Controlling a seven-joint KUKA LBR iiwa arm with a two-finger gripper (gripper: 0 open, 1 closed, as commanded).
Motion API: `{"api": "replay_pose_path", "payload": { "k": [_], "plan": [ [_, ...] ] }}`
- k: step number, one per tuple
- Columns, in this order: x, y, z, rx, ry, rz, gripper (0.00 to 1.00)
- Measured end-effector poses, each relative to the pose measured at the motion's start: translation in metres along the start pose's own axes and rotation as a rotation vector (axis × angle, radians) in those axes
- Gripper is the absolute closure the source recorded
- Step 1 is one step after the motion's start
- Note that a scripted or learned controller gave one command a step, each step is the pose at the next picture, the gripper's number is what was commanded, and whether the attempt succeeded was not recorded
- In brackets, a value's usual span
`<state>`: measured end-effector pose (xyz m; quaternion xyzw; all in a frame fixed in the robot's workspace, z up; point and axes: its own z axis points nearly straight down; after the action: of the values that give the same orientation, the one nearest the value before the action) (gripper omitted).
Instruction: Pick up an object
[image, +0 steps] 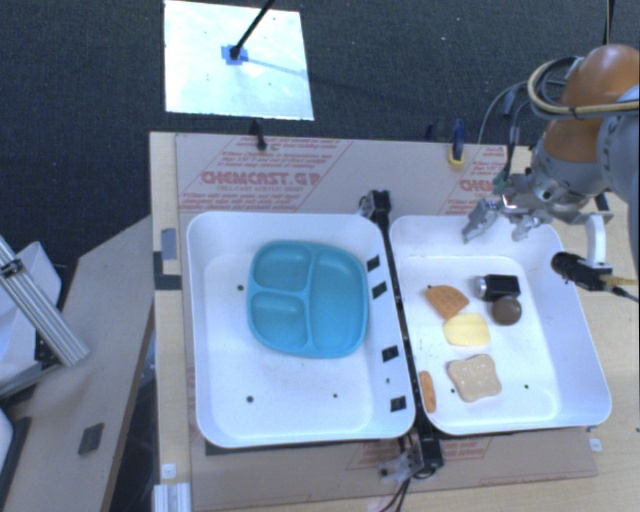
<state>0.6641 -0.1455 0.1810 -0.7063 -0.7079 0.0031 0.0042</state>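
Hovering at the far edge of the right bin (570, 400), fingers spread and empty, the gripper (498, 220) should be lowered squarely onto the brown ball (506, 311) mid-bin.

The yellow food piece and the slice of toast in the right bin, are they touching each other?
Apart. The camera view shows a strip of white bin floor between the yellow piece and the toast below it.

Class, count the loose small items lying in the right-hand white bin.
6: orange ridged wafer, black-and-silver cylinder, brown round ball, pale yellow disc, tan toast slice, small orange stick by the left wall. None looks hidden.
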Motion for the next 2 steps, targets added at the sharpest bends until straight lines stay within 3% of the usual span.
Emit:
{"api": "replay_pose_path", "payload": {
  "k": [1,2],
  "plan": [
    [0.0,0.003,-0.008,-0.012,-0.002,-0.002,0.0],
    [0.003,0.001,0.034,-0.009,-0.002,-0.003,0.0]
  ]
}}
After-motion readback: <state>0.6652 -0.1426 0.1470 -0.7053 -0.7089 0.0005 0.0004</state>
